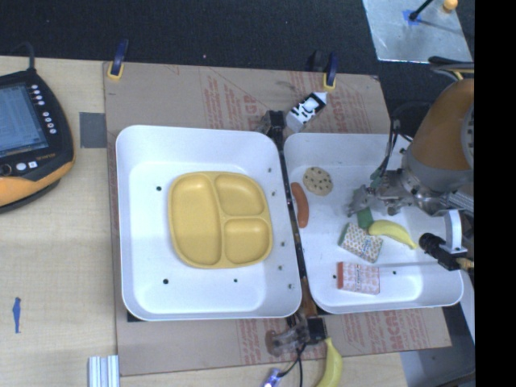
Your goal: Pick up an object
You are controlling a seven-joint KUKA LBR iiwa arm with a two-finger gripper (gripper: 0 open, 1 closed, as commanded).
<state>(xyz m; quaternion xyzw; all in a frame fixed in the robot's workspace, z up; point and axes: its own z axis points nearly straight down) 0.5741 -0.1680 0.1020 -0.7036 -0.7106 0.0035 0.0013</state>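
My gripper (364,203) hangs low over the middle of the right bin (435,297), with the grey arm and its orange band (439,135) coming in from the right. Just below it lie a small green piece (365,217) and a yellow banana (392,232). A patterned green-edged packet (360,243) and a red-and-white packet (358,277) lie nearer the front. A round cookie (317,181) and a reddish sausage (301,205) sit at the bin's left side. Nothing shows held in the gripper.
The left bin (145,289) holds a yellow divided plate (220,218). A teach pendant (24,139) rests on the bench at far left. A second banana (330,365) lies outside the bins at the front. A black-and-white object (307,109) sits behind the bins.
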